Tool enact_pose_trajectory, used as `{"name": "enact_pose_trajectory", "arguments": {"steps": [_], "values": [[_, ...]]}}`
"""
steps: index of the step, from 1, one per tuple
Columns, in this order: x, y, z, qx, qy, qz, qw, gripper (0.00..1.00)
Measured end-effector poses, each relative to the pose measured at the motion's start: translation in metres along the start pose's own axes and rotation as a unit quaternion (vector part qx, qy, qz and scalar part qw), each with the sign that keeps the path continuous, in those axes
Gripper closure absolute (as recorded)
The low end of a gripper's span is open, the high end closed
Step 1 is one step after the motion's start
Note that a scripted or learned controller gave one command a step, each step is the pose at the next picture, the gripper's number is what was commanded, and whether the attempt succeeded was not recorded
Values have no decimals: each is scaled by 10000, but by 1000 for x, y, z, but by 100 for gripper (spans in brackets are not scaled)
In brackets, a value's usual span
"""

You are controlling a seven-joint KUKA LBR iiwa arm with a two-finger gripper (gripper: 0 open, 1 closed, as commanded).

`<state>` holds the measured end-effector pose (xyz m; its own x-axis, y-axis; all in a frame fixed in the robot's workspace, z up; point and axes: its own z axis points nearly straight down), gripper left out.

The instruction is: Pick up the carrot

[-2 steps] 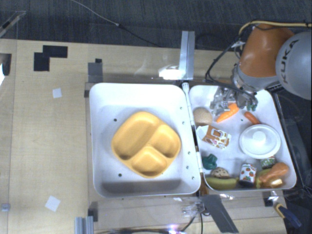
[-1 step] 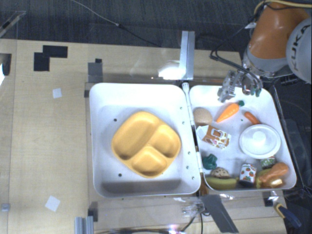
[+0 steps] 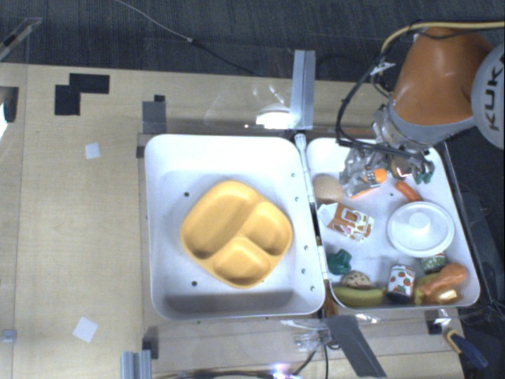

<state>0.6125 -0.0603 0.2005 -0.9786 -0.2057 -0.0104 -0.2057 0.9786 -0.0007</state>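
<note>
Down at the near edge I'm reading the row of small items along the front of the right bin (image 3: 465, 287); a banana (image 3: 359, 295) is lying at its left corner, and a brownish-orange piece (image 3: 443, 283) is sitting at the right.

Sweeping from the left now: the left bin (image 3: 158, 212) is carrying a yellow divided plate (image 3: 235, 232) in its middle. Crossing the divider, I'm seeing a tan bread-like lump (image 3: 326, 187), a small printed carton (image 3: 351, 223) just below it, and a white bowl (image 3: 420, 227) further right.

The carrot (image 3: 404, 188) is lying in the right bin's far half, just above the bowl, orange and slanted. The tool (image 3: 369, 176) is hanging low right beside it, slightly to its left, with something orange showing at the fingers. I cannot tell whether it is clenched or released, or whether anything is caught in it.

What's worrying me: the carrot is sitting tight against the bowl's rim, so a descent off to the right could be striking the bowl, and a slanted, tapered carrot could be squirting out of a closing pinch.
</note>
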Motion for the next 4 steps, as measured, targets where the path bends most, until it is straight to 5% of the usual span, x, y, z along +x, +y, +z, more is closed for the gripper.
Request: {"name": "enact_pose_trajectory", "arguments": {"steps": [1,2,3,4], "values": [[-48,-28,14,1,-1,321,9995,100],[16,-60,81,11,0,424,9991,100],[25,-103,-146,52,-58,-369,9993,100],[29,-137,-16,-14,28,-2011,9796,100]]}}
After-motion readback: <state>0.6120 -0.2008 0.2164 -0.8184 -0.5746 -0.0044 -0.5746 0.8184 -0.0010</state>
